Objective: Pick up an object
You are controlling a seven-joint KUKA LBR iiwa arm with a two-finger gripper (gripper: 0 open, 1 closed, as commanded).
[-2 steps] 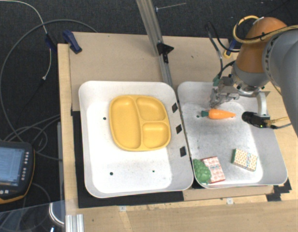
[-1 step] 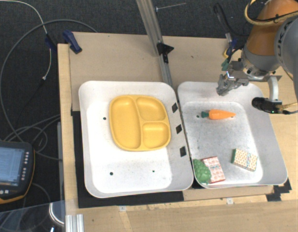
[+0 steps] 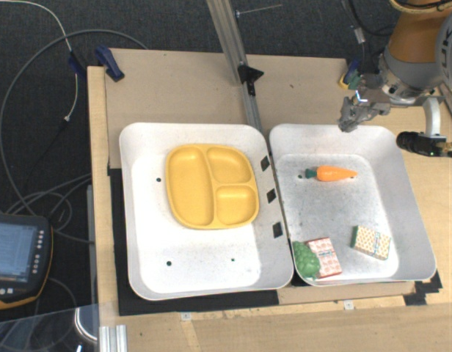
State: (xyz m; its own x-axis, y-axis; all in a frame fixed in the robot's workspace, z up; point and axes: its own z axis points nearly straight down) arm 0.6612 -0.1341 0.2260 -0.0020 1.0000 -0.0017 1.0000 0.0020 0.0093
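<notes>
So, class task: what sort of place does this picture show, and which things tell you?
Probably a robotics lab test bench: a robot arm's gripper hangs over two white bins, a control pendant sits at the left, and cables trail across the carpet.

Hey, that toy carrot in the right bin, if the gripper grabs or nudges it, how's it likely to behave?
The carrot looks rounded and tapered, so a sideways nudge would probably roll it in a curve across the right bin. Its smooth, glossy-looking skin may slip between fingers, especially near the narrow tip. It appears to be a small toy, so likely light and stiff.
</notes>
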